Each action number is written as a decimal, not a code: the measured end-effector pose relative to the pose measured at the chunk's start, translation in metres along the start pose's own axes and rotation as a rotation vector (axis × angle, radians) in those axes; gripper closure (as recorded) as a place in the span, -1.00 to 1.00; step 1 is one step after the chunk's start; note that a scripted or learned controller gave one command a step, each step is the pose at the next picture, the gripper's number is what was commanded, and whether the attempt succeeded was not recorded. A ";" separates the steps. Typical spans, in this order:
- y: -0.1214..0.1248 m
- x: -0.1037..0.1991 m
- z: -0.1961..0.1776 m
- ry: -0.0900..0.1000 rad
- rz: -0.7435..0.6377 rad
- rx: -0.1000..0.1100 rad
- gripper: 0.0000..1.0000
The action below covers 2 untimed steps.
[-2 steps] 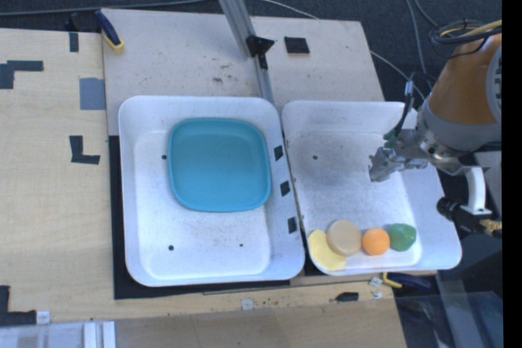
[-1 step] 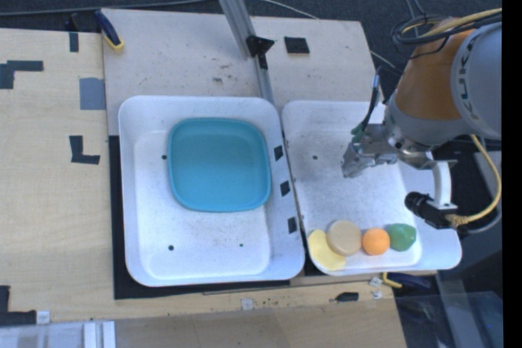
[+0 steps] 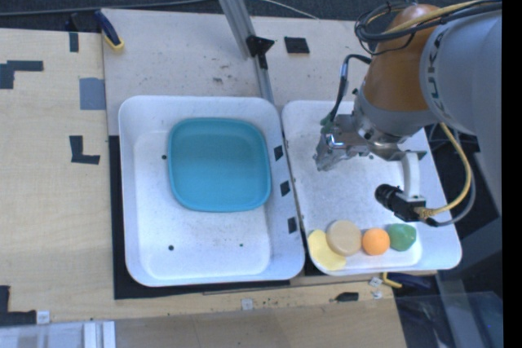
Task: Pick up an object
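A teal square plate [image 3: 218, 163] lies in the left bin [image 3: 139, 175]. Along the front edge of the right bin [image 3: 359, 191] sit a yellow piece [image 3: 320, 253], a tan round disc [image 3: 344, 237], an orange ball [image 3: 375, 241] and a green piece [image 3: 401, 236]. My gripper [image 3: 329, 151] hangs over the upper left part of the right bin, well behind those objects. Nothing shows between its fingers.
A slanted metal pole [image 3: 236, 12] runs from the top down to the gap between the bins. A black fitting with a yellow cable [image 3: 400, 201] hangs from the arm over the right bin's right side. Tape marks dot the wooden bench [image 3: 49, 175].
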State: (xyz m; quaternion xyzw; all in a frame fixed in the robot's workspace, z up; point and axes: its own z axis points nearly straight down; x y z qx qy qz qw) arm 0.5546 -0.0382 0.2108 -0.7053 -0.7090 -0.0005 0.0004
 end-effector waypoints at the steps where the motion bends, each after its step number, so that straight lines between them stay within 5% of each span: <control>1: 0.004 0.045 0.002 -0.001 0.001 0.001 1.00; 2: 0.005 0.105 -0.013 0.000 0.000 0.000 1.00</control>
